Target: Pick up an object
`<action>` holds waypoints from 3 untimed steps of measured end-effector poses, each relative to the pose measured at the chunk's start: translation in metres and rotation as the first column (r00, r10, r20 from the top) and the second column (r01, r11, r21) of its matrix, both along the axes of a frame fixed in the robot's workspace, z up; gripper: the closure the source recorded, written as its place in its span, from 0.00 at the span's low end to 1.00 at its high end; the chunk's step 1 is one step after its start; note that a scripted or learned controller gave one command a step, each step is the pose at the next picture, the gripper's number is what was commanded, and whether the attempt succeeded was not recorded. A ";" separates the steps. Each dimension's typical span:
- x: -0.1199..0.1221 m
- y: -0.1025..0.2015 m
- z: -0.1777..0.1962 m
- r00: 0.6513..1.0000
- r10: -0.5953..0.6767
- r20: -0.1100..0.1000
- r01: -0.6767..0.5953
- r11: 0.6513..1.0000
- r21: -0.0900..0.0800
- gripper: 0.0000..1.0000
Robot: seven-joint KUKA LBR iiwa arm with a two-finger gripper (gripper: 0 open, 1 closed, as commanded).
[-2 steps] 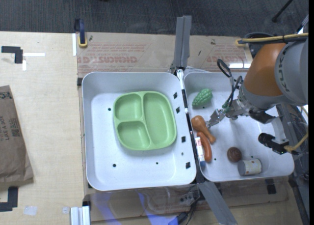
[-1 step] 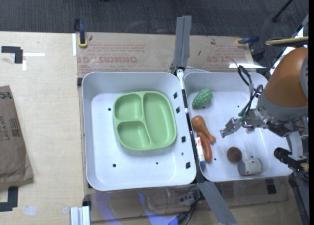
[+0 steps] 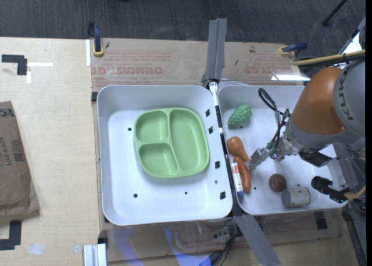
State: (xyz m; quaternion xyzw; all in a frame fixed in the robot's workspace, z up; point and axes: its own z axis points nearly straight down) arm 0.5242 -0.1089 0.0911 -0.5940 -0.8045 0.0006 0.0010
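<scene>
Gripper (image 3: 254,160) hangs low in the right bin (image 3: 256,93), beside the orange carrot-like toy (image 3: 238,146); whether it is spread or pinching cannot be told, and nothing is seen between its tips. Below that carrot lies a red-and-white tube (image 3: 237,178) along a red sausage-like piece (image 3: 244,179). Above the carrot sits a green bumpy toy (image 3: 239,115). To the carrot's lower right rest a brown ball (image 3: 277,182) and a grey cylinder (image 3: 296,197). Left of the carrot, the other bin (image 3: 113,160) holds a green divided plate (image 3: 172,142).
</scene>
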 end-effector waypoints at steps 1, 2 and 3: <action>0.045 -0.070 0.001 0.998 0.063 0.003 -0.063 0.998 -0.002 0.00; 0.011 -0.036 0.014 0.973 -0.233 0.001 0.233 0.973 0.000 0.00; -0.043 -0.024 0.000 0.966 -0.258 -0.001 0.258 0.966 0.000 0.00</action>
